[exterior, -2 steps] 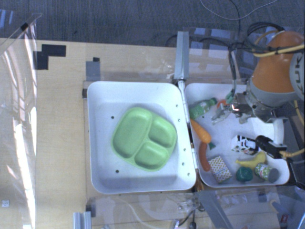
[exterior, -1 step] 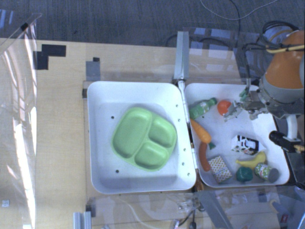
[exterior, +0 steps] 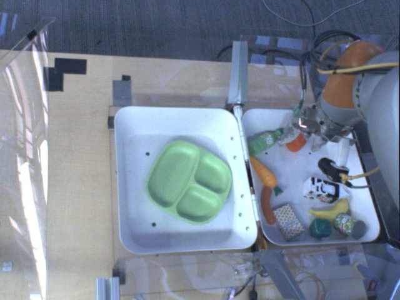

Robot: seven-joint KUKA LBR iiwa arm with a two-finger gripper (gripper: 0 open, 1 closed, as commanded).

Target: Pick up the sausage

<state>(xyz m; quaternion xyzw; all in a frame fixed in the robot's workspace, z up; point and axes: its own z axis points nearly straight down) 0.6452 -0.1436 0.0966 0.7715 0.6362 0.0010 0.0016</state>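
The sausage is a short reddish-brown link lying lengthwise near the left wall of the right bin, just below an orange carrot. My gripper hangs over the back of that bin, beside a small red-orange item. It is well up and to the right of the sausage and apart from it. The grey arm with its orange band reaches in from the right.
The right bin also holds a green packet, a patterned box, a black-and-white item, a banana, a dark green piece and a small can. A green divided plate lies in the left bin.
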